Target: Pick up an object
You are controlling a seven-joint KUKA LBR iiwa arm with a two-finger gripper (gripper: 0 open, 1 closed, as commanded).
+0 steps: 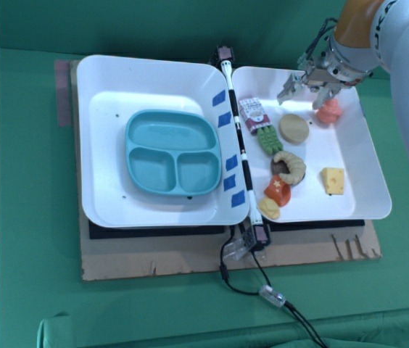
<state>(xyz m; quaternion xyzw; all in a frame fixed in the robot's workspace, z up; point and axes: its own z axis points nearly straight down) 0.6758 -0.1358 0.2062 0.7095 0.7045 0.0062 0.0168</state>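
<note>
**Nothing lifted yet: jaws spread above the far corner of the right bin**

Although the task asked only for one object to be picked up, every piece lay loose in the right bin (378,194). Nearest the arm was a small pink toy (328,112) by the far right wall, with a tan round disc (294,129) just beside it toward the middle. Further along sat a green piece (268,139), a curled pastry (289,167), a cheese wedge (333,180) and a red piece (278,191).

The gripper (308,93) hung over the far end of that bin, its jaws spread wide and pinching nothing. One finger tip stood close above the pink toy, though contact could not be made out. By this reading, the grasp and lift were all left to do.

The left bin (103,85) held a teal divided tray (172,152) on the counter (154,256).
</note>
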